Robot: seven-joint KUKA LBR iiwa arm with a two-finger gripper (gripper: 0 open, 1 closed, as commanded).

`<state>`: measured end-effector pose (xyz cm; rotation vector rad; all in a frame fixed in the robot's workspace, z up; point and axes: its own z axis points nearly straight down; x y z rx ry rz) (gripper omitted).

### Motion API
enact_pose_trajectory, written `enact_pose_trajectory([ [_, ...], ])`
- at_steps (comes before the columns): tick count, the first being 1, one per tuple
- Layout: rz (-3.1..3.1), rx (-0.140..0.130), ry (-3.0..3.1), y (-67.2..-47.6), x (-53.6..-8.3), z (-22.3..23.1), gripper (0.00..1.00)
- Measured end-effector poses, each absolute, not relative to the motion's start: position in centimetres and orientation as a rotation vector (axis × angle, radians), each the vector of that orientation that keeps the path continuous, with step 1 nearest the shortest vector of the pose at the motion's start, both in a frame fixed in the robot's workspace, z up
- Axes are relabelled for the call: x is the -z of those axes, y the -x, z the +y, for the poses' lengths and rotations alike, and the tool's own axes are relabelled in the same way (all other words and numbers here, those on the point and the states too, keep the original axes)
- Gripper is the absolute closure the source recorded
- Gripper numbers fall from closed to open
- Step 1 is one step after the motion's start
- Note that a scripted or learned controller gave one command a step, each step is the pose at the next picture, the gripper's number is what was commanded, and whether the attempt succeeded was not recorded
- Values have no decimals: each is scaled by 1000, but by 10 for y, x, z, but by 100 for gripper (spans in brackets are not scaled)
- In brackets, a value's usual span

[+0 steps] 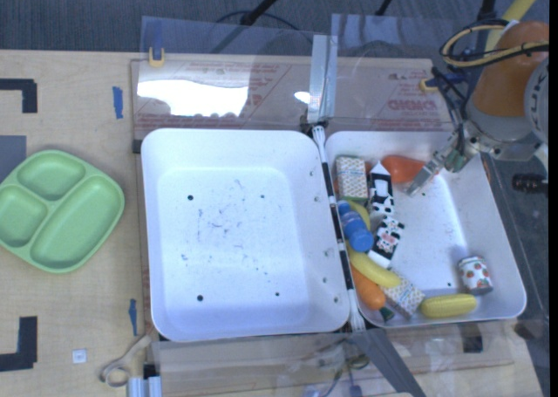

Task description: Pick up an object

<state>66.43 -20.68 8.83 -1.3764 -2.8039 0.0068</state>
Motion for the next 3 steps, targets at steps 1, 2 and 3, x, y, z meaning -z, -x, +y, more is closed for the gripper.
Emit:
enact_pose_trajectory([
  [1,-2817,-8,1376,-666,-97,-207,100],
  [2,-2622,-15,1690,-656,-86,-198,100],
  [3,-2420,-2,1994,-666,-179,-107,100],
])
